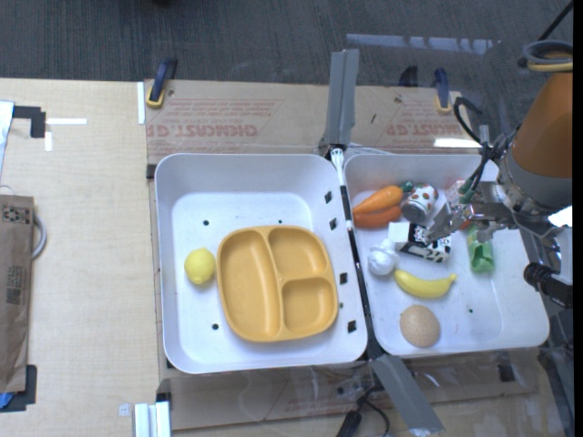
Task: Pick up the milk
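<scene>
The milk carton (426, 244) sits right under the gripper (453, 218); whether it grips anything, I can't tell.

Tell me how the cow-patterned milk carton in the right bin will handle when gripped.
The milk carton looks small and boxy, so probably light and stiff. It lies tilted among the banana and carrot, so it may slide or twist. The gripper sits close above it.
</scene>
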`<state>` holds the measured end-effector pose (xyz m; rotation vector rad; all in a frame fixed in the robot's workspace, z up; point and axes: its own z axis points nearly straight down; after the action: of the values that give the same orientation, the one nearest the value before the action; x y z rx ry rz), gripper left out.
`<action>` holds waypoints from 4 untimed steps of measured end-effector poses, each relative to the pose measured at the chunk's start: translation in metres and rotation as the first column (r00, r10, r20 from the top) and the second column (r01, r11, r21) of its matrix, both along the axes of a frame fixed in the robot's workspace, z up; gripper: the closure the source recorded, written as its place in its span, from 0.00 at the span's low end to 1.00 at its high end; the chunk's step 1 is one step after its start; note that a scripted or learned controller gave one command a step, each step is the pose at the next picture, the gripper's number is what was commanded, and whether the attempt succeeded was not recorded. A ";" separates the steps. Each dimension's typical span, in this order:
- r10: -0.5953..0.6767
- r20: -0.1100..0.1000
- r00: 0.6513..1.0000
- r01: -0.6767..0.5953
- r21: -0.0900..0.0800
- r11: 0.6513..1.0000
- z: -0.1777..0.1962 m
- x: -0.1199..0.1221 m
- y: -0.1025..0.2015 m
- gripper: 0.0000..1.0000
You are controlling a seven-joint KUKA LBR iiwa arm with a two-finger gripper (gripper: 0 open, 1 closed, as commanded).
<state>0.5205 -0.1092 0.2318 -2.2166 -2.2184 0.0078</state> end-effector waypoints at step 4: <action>0.183 -0.007 0.983 -0.183 0.009 0.983 -0.103 0.121 -0.053 0.00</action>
<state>0.6412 -0.1624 0.1284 -1.9966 -2.4040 0.0081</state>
